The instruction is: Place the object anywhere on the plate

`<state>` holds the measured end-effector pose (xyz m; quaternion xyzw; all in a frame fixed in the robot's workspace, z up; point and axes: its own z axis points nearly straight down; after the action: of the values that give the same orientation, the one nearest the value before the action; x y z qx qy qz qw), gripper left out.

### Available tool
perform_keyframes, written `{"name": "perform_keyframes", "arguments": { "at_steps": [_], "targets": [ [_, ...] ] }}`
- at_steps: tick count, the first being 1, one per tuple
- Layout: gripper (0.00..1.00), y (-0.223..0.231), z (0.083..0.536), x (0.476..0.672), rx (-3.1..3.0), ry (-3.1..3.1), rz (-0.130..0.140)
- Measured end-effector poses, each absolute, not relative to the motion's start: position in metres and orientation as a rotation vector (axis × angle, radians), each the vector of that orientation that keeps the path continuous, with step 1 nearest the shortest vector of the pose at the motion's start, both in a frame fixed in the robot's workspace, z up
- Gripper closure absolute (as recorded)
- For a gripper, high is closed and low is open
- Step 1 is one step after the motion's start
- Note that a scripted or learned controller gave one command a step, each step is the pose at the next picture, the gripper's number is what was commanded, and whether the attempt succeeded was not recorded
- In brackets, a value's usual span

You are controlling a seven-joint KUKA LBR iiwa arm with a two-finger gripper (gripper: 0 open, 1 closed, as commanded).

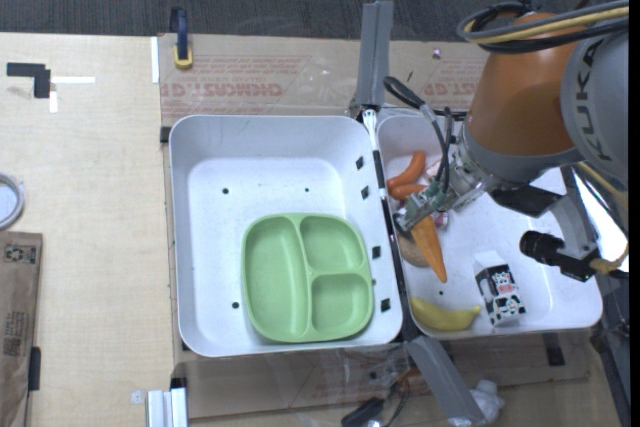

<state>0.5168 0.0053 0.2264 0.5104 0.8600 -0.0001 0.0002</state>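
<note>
Camera view, right bin (560, 315): an orange carrot (430, 245) lies pointing toward the near wall, its upper end at the gripper (422, 208). Finger state cannot be told, nor whether the carrot is held. Nearby lie a second orange piece (405, 175), a banana (445, 316) and a small black-and-white carton (499, 294). The green divided plate (305, 277) sits in the left bin (200, 215).

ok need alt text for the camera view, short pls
A grey and orange robot arm's gripper reaches into the right white bin over an orange toy carrot, near a yellow banana. A green divided plate sits in the left white bin.
</note>
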Motion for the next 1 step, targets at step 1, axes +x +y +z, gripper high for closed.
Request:
{"name": "perform_keyframes", "arguments": {
  "at_steps": [1],
  "targets": [
    [1.00,0.0777,0.1909,0.5178,1.303,2.862,-0.004]
  ]
}}
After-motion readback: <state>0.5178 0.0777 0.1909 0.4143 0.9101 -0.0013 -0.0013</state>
